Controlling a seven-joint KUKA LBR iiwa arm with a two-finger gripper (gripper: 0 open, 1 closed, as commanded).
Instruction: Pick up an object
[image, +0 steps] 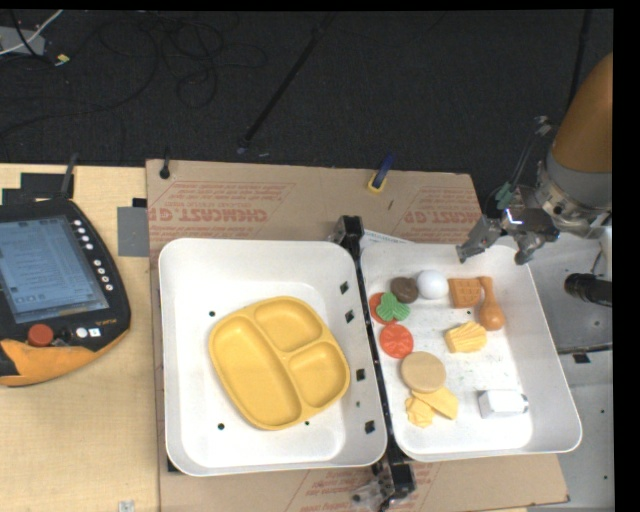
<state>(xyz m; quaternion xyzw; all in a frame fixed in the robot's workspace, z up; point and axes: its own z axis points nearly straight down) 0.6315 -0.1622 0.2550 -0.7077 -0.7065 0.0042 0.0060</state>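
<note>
My fingers (508, 236) hang spread apart, released and holding nothing, above the far right corner of the right bin (555, 400), its rim just below them. My orange band (587, 110) shows at the upper right. Things I could pick up lie in that bin: a white ball (433, 284) near the far wall, a brown disc (404, 290) touching it on the left, an orange block (466, 291) just right of the ball, and a brown drumstick-like piece (490, 311) beside the block. A green piece (394, 308) overlaps a red one at the left edge, and a red disc (396, 341) sits just below it. A yellow ridged wedge (466, 337) rests mid-bin, a tan round (423, 372) lies nearer the front, and yellow chips (432, 406) touch its lower edge. A white block (501, 402) sits toward the near right corner, apart from the rest. The left bin (190, 270) holds a yellow divided tray (278, 358), lying at a slant. Both bins sit on cardboard (270, 195) over the surface. A tablet pendant (55, 290) lies at the far left, well apart from the bins.
</note>
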